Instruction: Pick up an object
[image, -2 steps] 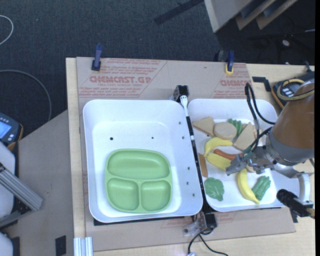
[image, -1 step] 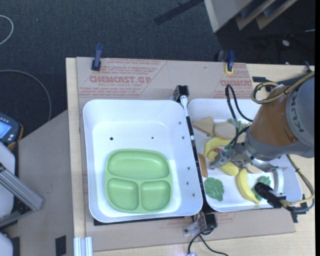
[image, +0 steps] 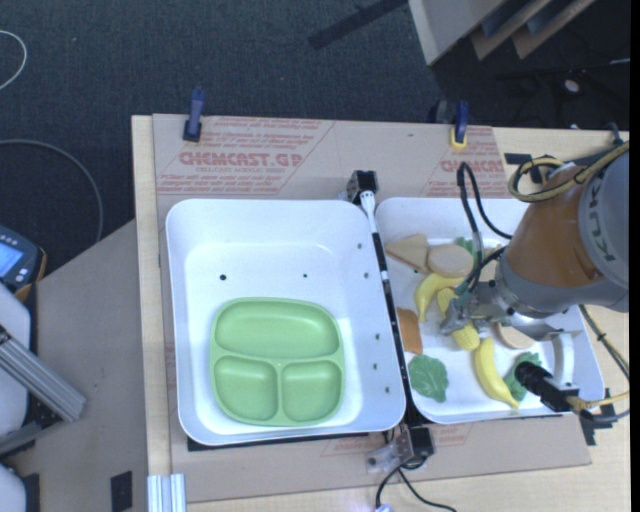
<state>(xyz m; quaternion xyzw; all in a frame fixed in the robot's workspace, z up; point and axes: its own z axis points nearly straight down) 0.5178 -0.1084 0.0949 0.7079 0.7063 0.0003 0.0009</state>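
The arm reaches in from the right of the frame and its pincer sits low over the right bin, in among the toy food at mid-right; whether it is apart or together I cannot tell, since the wrist hides it.

The likeliest thing to pick is the yellow banana just left of the pincer, touching or nearly touching it. It looks like moulded plastic, so my guess is light, stiff and rather slick; a curved body of that kind tends to roll or squirt out of a pinch. The safest hold would be across its middle, where the sides run most nearly parallel (the tapered ends give little to bear on).

Things crowd close. A second banana lies below it toward the lower right, a tan bread-like piece sits just above, an orange-brown piece hugs the bin's left wall, and a green leafy piece lies near the lower edge. A descending pincer may well nudge a neighbour.

The left bin holds a green divided plate, well apart from the work, on the desk.
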